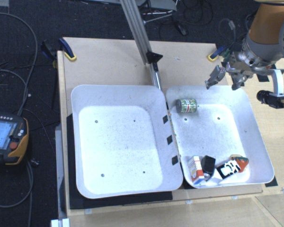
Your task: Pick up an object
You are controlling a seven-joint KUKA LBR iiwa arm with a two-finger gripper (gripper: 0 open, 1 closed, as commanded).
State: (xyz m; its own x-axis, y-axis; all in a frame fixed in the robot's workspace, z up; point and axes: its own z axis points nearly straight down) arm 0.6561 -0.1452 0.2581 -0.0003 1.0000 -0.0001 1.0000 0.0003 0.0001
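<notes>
a small green can (186,106) lies on its side at the far left of the right bin (236,126); a red-white carton (195,169), black block (208,164) and orange-black-white item (234,167) cluster along its near edge.

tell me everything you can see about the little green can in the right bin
The green can is a small cylinder lying on its side, its long axis running roughly left to right in the view. It has a green label with a pale patch and greyish, metal-looking ends. It rests on the floor of the right bin, in the upper left part near the wall shared with the other bin. Nothing touches it apart from the bin floor; it lies apart from the cluster of items at the bin's lower edge.
</notes>
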